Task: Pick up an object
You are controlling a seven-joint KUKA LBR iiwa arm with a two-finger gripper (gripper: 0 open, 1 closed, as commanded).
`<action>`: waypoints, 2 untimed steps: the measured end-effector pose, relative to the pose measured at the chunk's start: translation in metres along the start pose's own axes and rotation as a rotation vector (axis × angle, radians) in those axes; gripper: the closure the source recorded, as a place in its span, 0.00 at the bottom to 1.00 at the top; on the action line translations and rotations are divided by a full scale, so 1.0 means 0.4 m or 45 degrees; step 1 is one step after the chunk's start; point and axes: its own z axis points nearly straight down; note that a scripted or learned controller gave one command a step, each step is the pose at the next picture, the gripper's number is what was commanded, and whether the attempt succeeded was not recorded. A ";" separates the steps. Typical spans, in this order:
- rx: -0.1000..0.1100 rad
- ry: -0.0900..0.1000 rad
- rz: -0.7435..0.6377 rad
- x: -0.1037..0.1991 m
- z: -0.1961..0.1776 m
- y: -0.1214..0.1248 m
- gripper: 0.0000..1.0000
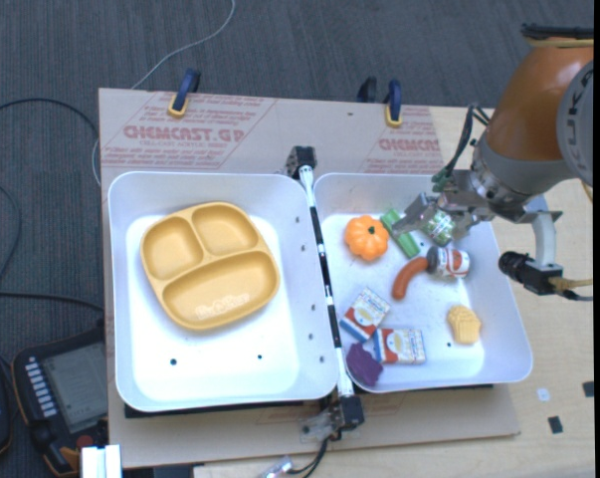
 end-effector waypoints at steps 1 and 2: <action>0.003 0.000 0.000 -0.033 0.281 0.070 0.00; -0.003 -0.001 0.000 -0.035 0.338 0.155 0.00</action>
